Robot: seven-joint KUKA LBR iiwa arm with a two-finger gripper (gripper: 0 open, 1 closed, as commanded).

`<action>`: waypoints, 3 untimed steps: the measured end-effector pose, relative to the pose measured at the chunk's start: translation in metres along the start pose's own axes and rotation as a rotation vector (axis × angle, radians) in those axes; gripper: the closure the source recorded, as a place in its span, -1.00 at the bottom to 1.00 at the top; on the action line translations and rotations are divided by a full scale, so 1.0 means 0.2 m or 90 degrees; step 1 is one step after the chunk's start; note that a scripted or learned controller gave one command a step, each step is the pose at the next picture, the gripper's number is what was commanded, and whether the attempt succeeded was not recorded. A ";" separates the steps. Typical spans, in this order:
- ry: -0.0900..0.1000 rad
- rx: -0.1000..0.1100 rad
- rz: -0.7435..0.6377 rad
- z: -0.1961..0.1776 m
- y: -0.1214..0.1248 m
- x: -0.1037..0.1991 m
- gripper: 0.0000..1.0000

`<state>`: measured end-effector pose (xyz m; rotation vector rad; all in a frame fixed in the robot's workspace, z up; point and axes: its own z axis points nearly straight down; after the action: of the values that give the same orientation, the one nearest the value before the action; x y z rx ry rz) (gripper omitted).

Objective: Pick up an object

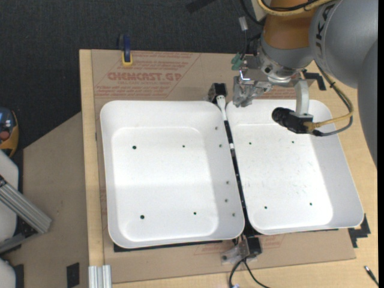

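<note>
From the overhead camera view, I find my arm (324,23) reaching in from the right, with my claw (245,95) hanging over the far left corner of the right bin (336,191), just beside the seam where the two bins meet. Whether the claw is spread or closed I cannot tell from this angle, since the wrist housing and cabling crowd it; nothing can be made out in its grasp. The left bin (111,161) shows a bare white floor with a few small dark dots (these look like drain holes or fixing marks, not items). The right bin shows the same dots and some faint scuffing. The one dark shape over the right bin, a black fitting (291,120) on a cable (336,122), appears to belong to my own rig and not to the bin's contents. I therefore cannot locate any object to pick; if one exists, it is hidden beneath my wrist at that far corner. My judgement on progress: no pick is yet confirmed, and finding, grasping and lifting an object all remain outstanding.
</note>
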<state>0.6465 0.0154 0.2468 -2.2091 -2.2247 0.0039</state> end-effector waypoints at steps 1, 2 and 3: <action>-0.001 -0.013 0.001 -0.55 0.11 0.29 1.00; -0.001 0.001 -0.001 -0.18 0.09 0.77 1.00; -0.002 -0.001 0.002 0.08 0.10 1.00 1.00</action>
<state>0.6655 0.2165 0.2304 -2.2143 -2.2238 0.0054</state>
